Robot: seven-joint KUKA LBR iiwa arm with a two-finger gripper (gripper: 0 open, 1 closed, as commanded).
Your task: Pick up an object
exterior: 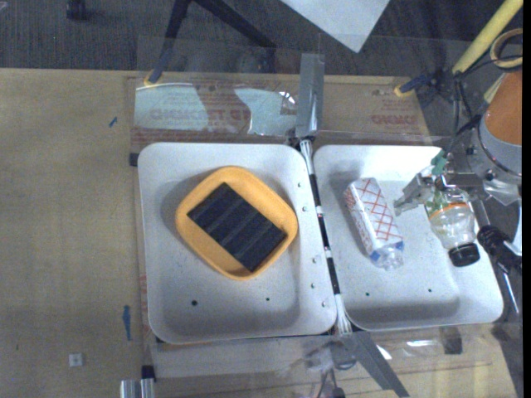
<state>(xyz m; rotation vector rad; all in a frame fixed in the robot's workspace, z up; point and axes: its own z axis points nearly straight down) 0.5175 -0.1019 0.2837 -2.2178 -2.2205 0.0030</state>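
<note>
Bottles lie in the right bin — 2 of them, both on their sides. The nearer to the divider is a clear plastic bottle wrapped in a white label with a red lattice pattern, its body slanting from upper left to lower right, its pale neck end pointing toward the bin's front. The second bottle is clear with a greenish tint near its upper end and a black cap at its lower end, lying close to the bin's right wall. The gripper sits over this bin, between the 2 bottles and just beside the upper end of the black-capped one; whether its tips are spread or closed cannot be told from this angle, and nothing is plainly seen between them. The left bin holds a rounded orange tray with a dark ribbed panel set in its middle — turned at a slant.
</note>
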